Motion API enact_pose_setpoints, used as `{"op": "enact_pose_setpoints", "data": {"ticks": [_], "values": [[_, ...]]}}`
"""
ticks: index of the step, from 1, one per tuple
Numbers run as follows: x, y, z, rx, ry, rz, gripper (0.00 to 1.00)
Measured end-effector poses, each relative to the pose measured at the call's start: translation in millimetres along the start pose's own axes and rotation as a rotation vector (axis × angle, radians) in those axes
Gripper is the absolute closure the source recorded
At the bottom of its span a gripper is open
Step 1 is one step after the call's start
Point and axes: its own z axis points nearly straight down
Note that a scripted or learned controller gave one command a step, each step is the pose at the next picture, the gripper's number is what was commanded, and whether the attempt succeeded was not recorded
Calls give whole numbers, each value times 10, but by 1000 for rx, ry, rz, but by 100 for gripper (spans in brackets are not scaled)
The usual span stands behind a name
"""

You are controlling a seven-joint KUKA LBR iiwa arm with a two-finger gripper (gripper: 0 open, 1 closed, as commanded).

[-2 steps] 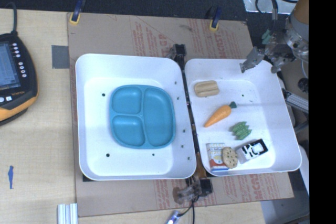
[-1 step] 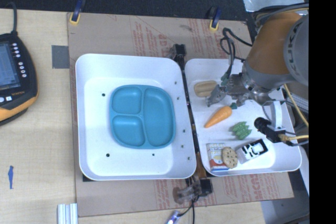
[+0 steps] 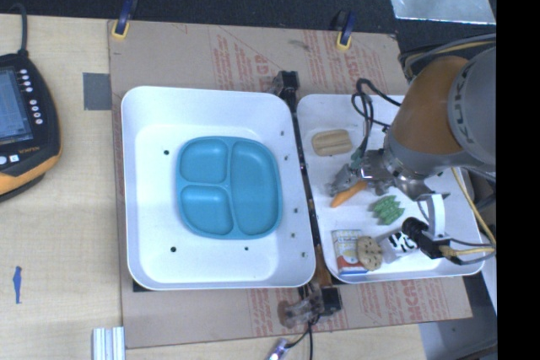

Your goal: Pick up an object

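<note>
Carrot [image 3: 346, 196] just below end effector [image 3: 353, 175]

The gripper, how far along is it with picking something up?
Done: the gripper is down in the right bin, beside the orange carrot. In hand: nothing that I can see. Left: grasping and lifting; the bread, cookie and green piece lie untouched.

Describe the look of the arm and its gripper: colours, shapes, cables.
The arm is thick and rounded, grey with a broad orange band above the wrist. It narrows into a darker metallic gripper of small angular parts. Thin black cables loop beside the wrist, and a white-and-black fitting with a yellowish cable sits at its lower side.
</note>
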Motion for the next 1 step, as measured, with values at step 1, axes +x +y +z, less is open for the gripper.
{"op": "enact_pose_setpoints", "data": {"ticks": [1], "values": [[92,165,-5,-2,-1,-1,0]]}}
